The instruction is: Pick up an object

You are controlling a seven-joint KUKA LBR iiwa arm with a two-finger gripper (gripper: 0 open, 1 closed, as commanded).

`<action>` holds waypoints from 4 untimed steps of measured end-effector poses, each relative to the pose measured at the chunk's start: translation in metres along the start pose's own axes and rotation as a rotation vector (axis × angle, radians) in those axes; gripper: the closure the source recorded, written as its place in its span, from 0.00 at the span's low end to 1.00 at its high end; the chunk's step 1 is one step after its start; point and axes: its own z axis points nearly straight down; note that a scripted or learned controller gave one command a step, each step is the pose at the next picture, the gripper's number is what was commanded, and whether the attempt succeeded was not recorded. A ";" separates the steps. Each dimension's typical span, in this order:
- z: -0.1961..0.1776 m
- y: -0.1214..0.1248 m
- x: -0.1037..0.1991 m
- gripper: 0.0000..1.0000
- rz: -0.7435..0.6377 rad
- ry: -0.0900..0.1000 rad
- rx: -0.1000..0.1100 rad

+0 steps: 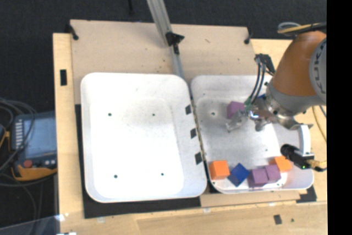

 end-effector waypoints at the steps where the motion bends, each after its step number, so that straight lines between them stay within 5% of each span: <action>1: 0.055 0.009 -0.003 0.00 0.002 0.000 -0.001; 2: 0.041 0.011 -0.004 1.00 0.010 0.000 -0.011; 4: -0.061 0.007 -0.012 1.00 -0.004 -0.001 -0.013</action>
